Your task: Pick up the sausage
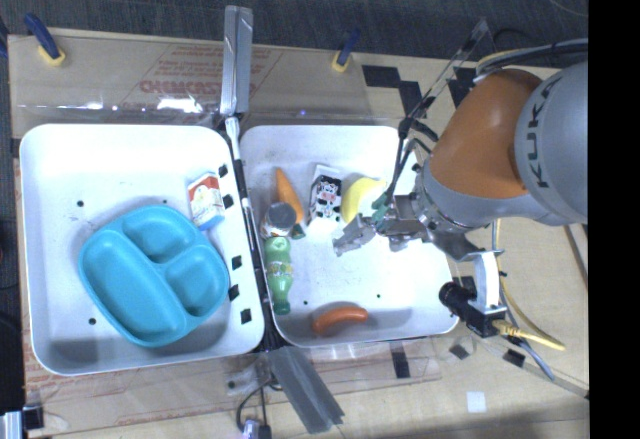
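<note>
You are in the approach step: the tool (352, 235) hangs over the right bin (400, 139) with nothing between its fingers, which appear parted. The sausage (339, 318) lies below it, toward the bin's near wall. Next, carry the tool over the sausage, then lower.

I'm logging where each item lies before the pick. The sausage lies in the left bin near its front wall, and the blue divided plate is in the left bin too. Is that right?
Not quite. The sausage lies in the right bin, near its front wall, as the camera view shows. The blue divided plate is indeed in the left bin.
</note>
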Robot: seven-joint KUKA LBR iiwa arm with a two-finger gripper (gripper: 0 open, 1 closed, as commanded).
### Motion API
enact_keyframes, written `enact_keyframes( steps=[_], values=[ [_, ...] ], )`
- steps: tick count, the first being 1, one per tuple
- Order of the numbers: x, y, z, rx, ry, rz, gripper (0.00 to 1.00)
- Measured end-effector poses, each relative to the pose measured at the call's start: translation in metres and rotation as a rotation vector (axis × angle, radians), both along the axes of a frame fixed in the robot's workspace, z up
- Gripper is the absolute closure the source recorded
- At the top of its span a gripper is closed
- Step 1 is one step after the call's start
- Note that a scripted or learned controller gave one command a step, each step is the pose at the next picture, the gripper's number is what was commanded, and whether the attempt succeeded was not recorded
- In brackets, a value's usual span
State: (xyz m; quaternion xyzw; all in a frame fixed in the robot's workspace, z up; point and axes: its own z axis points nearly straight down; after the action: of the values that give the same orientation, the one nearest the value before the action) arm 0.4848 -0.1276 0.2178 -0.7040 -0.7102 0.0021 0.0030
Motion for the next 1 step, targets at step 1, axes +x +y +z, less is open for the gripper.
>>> enact_keyframes(
  steps=[1],
  values=[
    [-0.0088, -0.0213, -0.1269, 0.001, -0.002, 0.066, 0.0]
  ],
)
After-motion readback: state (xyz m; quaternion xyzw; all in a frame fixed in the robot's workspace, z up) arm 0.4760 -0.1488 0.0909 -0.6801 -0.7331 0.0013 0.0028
